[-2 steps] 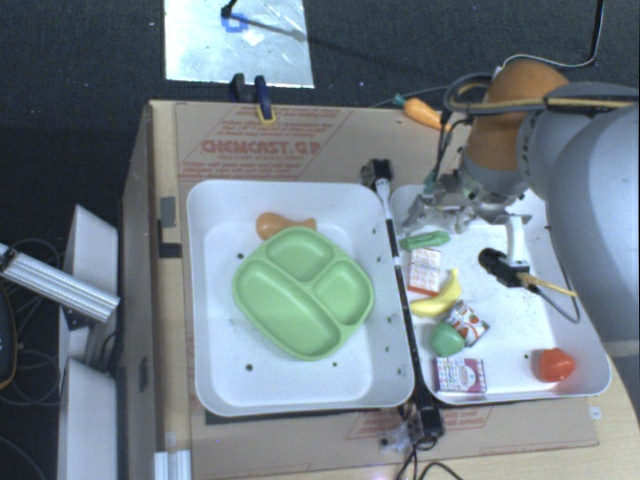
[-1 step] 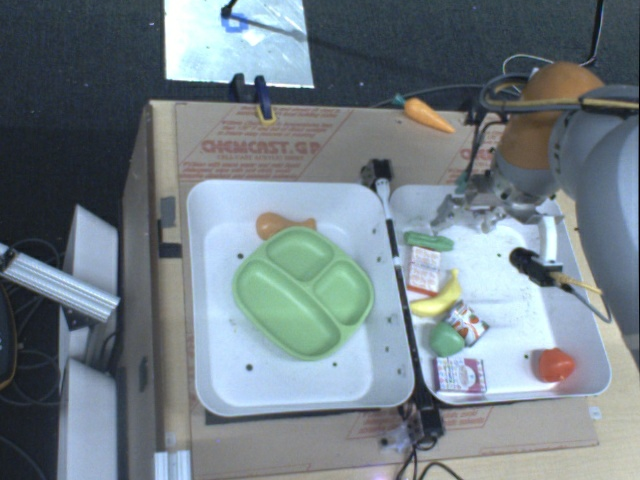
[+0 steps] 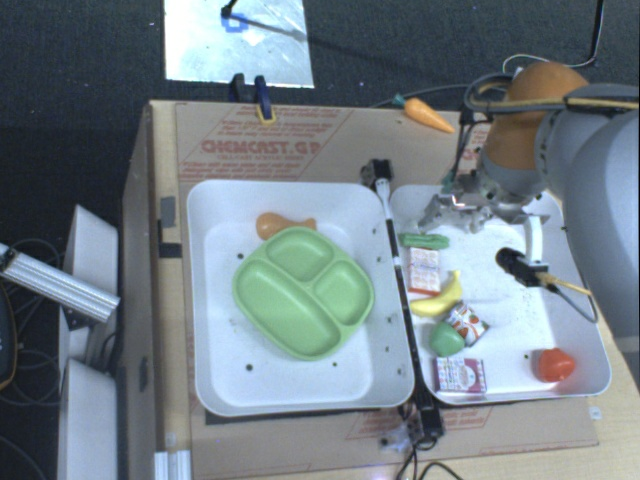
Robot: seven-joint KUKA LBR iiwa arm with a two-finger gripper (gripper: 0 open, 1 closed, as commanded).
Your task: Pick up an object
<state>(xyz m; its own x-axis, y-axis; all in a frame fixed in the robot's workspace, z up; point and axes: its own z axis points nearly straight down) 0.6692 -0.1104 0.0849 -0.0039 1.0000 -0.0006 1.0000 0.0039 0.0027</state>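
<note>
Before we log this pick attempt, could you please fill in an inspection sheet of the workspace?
Surface: cardboard-topped bench bearing left bin and right bin.
Job's things: right bin holds green pod, carton, banana, small can, green ball, red-white box, red tomato.
Clutter: left bin holds green divided plate and orange toy; carrot on the bench.
Gripper: over the right bin's far left corner; nothing seen held.
Cables: black cable top right; wires at bench front.
Surroundings: dark carpet, shiny sheet.
</note>
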